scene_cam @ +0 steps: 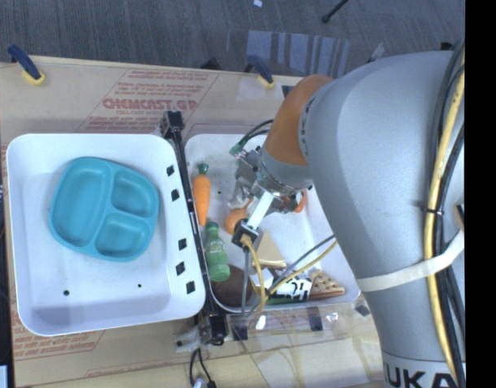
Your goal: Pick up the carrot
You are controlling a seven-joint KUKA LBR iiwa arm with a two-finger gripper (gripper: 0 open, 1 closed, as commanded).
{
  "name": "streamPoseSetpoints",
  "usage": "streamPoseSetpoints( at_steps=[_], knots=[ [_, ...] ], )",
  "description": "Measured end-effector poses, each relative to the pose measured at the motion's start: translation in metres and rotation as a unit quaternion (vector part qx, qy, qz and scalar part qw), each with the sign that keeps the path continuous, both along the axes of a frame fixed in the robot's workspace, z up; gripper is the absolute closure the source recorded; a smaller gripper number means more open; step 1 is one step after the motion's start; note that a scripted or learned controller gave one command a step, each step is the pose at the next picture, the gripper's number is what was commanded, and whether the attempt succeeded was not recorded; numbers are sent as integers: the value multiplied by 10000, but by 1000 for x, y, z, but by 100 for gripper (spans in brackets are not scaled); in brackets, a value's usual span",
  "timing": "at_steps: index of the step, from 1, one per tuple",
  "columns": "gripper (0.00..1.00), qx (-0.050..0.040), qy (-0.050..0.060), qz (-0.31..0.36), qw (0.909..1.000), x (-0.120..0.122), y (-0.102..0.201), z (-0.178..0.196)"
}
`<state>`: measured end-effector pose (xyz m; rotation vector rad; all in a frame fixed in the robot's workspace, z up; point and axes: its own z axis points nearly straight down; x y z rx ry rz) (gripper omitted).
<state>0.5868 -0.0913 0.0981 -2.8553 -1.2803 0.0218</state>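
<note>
Looking across the bench, two shallow white bins sit side by side on a brown board [94, 95], both smooth and round-cornered. The left bin [38, 281] holds a matte blue plate [102, 208], rounded and split into three compartments. The right bin [220, 148] is crowded. The carrot [201, 198] lies along its left wall, a smooth orange taper with a small green stub at the far end, lengthwise to the wall and untouched. Just beyond its tip, nearer the camera, lies a glossy green bottle [216, 253] with a pale label I cannot read. Right of the carrot is a small round orange piece [235, 217], then a cream wedge [271, 253], and by the near wall a tan piece with a waffle-like grid [327, 285].

The arm [385, 176] comes in from the right — a broad, smooth grey shell that covers most of that side. Its orange band [290, 128] curves above the wrist, which bends down into the right bin. The gripper [252, 186] hangs over the middle of that bin, near the carrot but apart from it, on its right. Whether it is open or closed I cannot tell; the metal parts there blur together, and nothing is plainly held.

Red print on the board reads "CHEMCAST GP" above finer lines too small to make out. Low on the arm, white letters show "UKA" — the rest is cut off. A blue clamp [27, 65] with a yellow jaw grips the board's far left corner.
</note>
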Motion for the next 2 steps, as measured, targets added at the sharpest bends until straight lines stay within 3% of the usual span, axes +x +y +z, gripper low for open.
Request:
streamPoseSetpoints(
  at_steps=[1,2],
  knots=[
    [0,0,1,1,10000,0,0,0],
    [100,25,36,29,10000,0,1,8]
  ],
)
